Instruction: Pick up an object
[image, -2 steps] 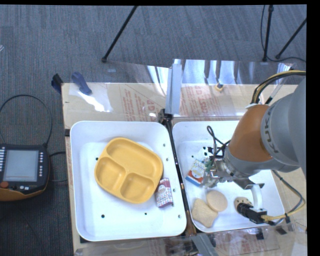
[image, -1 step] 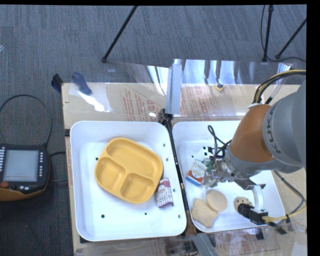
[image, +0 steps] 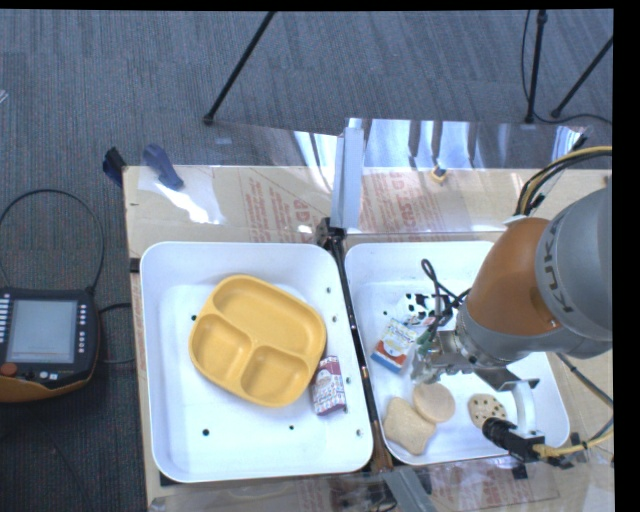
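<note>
The jaws (image: 428, 362) hang low in the right bin (image: 365, 262); their state I cannot tell. The round cracker (image: 434, 402) lies just nearer, the carton (image: 395, 343) just left

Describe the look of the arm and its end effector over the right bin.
The arm is a thick, rounded grey body with a broad orange band above the wrist. Below the band sits a grey metallic wrist section leading to the end effector, which is small, dark and partly hidden. Thin black cables loop beside the wrist, and yellow and black cables run along the arm's upper side.
</note>
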